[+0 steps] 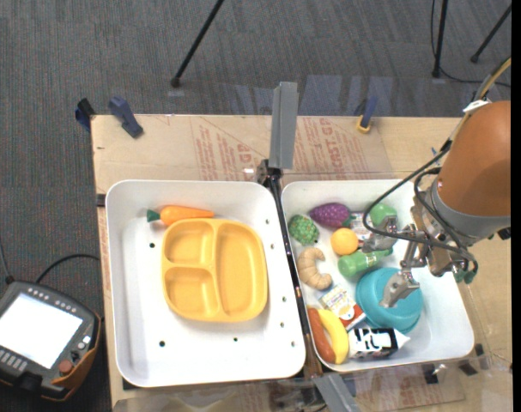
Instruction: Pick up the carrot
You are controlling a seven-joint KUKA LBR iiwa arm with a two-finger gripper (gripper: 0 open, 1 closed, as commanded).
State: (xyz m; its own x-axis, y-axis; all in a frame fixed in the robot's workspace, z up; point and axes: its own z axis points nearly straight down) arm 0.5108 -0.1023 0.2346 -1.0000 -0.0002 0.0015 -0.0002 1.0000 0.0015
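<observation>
The carrot [186,215], orange with a green top pointing left, lies in the left bin [127,316] just beyond the far edge of the yellow divided plate [215,269]. My gripper [402,288] hangs in the right bin [453,329], just over the blue bowl [382,309], far to the right of the carrot. Nothing shows held in it. The arm's orange band [479,157] rises above it at the right edge.
The right bin is crowded: purple grapes [330,215], a green fruit [303,229], an orange [344,242], a croissant [313,267], a green bottle [360,264], a banana [333,331] and a black-and-white carton [376,342]. A grey divider post [283,131] stands behind the bins.
</observation>
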